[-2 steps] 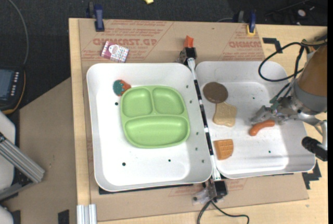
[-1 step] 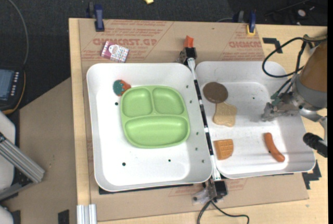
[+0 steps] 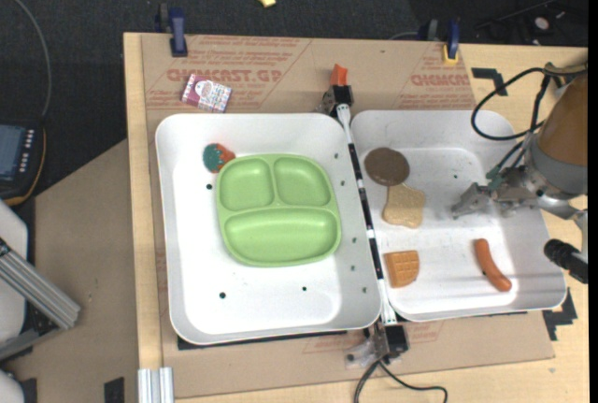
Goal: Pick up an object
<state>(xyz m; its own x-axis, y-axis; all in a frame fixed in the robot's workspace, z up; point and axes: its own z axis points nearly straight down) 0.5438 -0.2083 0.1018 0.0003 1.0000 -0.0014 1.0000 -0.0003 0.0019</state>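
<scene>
Currently | left bin (image 3: 187, 280): green plate (image 3: 277, 209) | right bin (image 3: 439, 298): sausage (image 3: 492, 266), bread (image 3: 405, 206) | hand (image 3: 464, 203): state unclear

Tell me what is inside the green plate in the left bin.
The three sections of the green plate hold nothing visible. A small red-green toy lies outside, by its corner. What is under the plate is covered.

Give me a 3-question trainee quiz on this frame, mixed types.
1. True or false: the green tray sits in the left bin.
2. Which lies nearest the gripper? A) hot dog B) brown disc C) waffle
3. Fill in: the toast lies in the ___ bin.

Key: 1 true; 2 A; 3 right.
</scene>
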